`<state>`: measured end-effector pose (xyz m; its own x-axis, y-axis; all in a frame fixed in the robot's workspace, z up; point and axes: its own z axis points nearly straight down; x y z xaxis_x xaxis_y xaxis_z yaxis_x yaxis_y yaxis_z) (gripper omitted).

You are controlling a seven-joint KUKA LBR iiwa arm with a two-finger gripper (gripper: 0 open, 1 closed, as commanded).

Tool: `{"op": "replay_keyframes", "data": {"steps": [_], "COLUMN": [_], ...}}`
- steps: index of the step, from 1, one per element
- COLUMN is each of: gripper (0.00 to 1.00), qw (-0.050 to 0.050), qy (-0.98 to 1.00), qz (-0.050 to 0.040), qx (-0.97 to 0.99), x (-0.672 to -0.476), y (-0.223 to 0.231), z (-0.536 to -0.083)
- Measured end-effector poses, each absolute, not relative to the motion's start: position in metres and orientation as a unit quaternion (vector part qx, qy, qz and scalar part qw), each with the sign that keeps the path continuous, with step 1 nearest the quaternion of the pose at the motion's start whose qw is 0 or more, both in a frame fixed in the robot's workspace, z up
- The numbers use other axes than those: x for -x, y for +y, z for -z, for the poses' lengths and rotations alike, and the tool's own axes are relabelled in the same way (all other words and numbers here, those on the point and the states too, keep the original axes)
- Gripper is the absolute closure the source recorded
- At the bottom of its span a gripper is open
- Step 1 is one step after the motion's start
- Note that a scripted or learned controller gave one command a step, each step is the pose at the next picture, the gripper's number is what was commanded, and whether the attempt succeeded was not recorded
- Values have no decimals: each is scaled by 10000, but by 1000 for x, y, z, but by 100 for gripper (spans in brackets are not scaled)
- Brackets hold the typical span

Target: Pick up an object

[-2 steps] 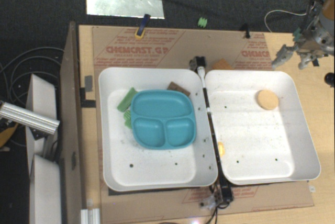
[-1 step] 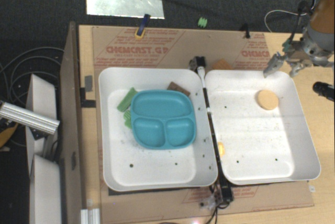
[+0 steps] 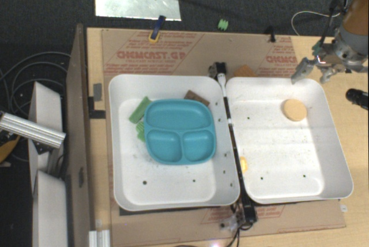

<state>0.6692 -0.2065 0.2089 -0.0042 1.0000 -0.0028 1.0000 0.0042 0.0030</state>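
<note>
progress: not started as far as I can judge; nothing lifted, every object sits in a bin.
gripper [image 3: 316, 68]: at the 2 o'clock corner of the frame, above the back-right rim of the right bin [image 3: 331, 119], outside the bin floor. Fingers look spread, one prong toward 9 o'clock, one toward 3 o'clock, nothing between them.
arm [image 3: 353, 38]: enters from 3 o'clock, wrist up high near the frame edge.
nearest candidate: tan disc [image 3: 294, 109], lying flat in the right bin at about 1 o'clock of that bin's floor, near the gripper but apart from it, roughly 7 o'clock from the fingers.
other right-bin item: small yellow piece [image 3: 243, 165] against the left wall, at 8 o'clock of the bin.
left bin [image 3: 124, 142]: blue divided plate [image 3: 179, 131] in the middle; green block [image 3: 139, 110] tucked at its 10 o'clock edge; brown piece [image 3: 197, 97] at its 1 o'clock edge, partly hidden.
left to do: move over an object, descend, close, lift. All of it.
likely target: my guess is the disc, being closest; it is low and flat, so a grasp may slip.
</note>
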Motion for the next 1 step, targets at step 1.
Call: {"op": "replay_keyframes", "data": {"steps": [1], "gripper": [0], "qw": [21], "qy": [7086], "qz": [-1], "qx": [-7056], "x": [-669], "y": [-206], "z": [-206]}}
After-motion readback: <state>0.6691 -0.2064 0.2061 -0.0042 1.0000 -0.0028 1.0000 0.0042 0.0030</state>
